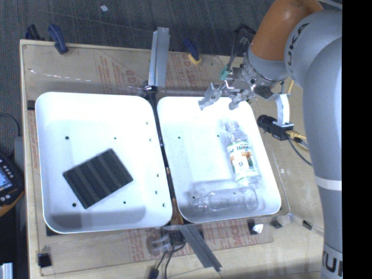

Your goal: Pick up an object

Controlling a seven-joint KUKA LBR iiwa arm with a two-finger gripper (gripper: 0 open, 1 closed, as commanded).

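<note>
In the right bin a clear plastic bottle with a white and green label lies along the right wall, its cap toward the back. A second clear bottle lies crosswise along the bin's front wall. A dark ribbed rectangular pad rests flat in the left bin. My gripper hovers over the back edge of the right bin, just behind the labelled bottle's cap. Its two fingers are spread apart with nothing between them.
A grey metal bar stands at the back between the bins. Blue clamps hold the wooden board's far edge. The arm's grey body fills the right side. A handheld device lies at the left edge.
</note>
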